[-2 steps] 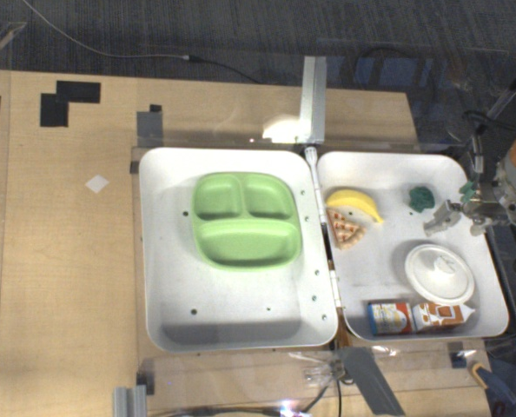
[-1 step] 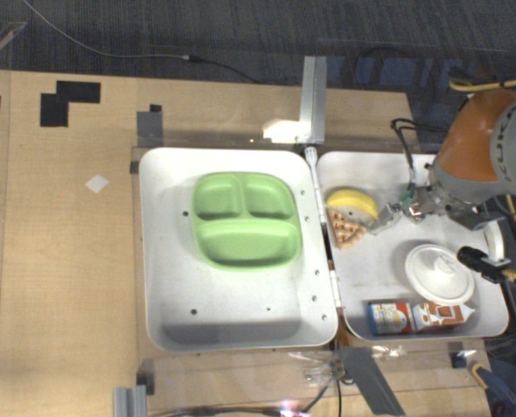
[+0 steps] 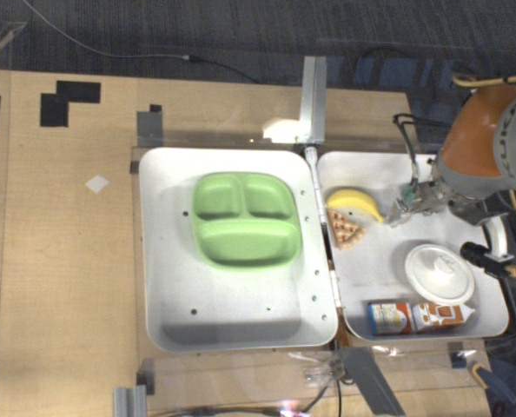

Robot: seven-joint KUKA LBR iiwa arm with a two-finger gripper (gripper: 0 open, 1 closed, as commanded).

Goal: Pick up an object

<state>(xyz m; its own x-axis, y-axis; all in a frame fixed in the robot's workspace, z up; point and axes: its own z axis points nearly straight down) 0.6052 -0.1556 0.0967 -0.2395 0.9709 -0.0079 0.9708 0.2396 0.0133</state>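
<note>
The worktop (image 3: 58, 259) carried two shallow white bins side by side, and the right bin (image 3: 375, 259) serves here as the landmark. Inside it, near its far left corner, lay a yellow banana (image 3: 353, 203), curved and resting flat. Touching the banana's near side, against the bin's left wall, sat a small triangular slice of toy pizza (image 3: 346, 231). Toward the bin's near right part stood a round white lidded bowl (image 3: 439, 272). Along the bin's near wall lay a small can (image 3: 388, 317) on its side, and just beside it, to the right, a small carton (image 3: 442, 316) with a brown and white label, also lying down.

The gripper (image 3: 404, 205) hung over the far middle of the right bin, just to the right of the banana's tip, with the grey arm (image 3: 492, 146) and its orange band reaching in over the bin's far right corner. Whether anything sat between its tips, or how far apart they stood, could not be told at this size; the banana lay beside it on the bin floor.

To the left of the right bin, the left bin (image 3: 162, 320) held a green divided tray (image 3: 245, 218) with three compartments, lying flat near its middle.
</note>
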